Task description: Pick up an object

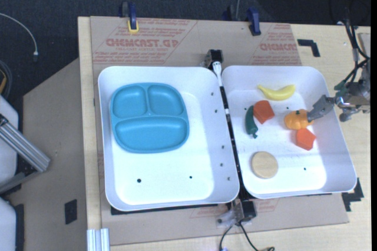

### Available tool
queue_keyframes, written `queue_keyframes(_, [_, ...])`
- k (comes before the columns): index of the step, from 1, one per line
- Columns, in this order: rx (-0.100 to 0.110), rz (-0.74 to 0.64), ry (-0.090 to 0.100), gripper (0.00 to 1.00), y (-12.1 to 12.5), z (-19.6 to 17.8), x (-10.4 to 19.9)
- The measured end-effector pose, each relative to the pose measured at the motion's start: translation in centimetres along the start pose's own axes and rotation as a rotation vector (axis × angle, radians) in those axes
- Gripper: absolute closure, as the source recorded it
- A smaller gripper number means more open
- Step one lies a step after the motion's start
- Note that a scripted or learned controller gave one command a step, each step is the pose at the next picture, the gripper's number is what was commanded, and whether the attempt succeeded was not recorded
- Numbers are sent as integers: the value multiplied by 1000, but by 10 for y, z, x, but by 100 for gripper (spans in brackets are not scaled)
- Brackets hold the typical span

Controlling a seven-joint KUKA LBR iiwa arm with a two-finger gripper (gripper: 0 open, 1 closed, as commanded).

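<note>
The right bin [339, 168] holds several small items. A yellow banana [277, 91] lies at its back, with a red block [263, 112] and a green pepper [251, 121] in front of it. Further right are an orange fruit [296, 120] and an orange-red block [305, 138]. A tan round disc [264, 164] lies toward the front. My gripper [327, 115] hangs over the bin's right side, open, nothing between its fingers. One finger [320, 108] points down-left, its tip close to the orange fruit.
The left bin [177, 179] holds a blue divided plate [151, 116]. A black divider [225, 120] runs between the two bins. Blue clamps [132, 15] grip the board's far edge.
</note>
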State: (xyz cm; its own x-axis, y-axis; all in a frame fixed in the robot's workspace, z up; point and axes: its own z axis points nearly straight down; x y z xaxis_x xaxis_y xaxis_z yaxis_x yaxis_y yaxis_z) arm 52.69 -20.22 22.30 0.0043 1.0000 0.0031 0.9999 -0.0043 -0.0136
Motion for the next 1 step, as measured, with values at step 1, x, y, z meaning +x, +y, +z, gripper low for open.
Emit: queue_keyframes(1, [-14, -5, -4, 0, 3, -8, 1])
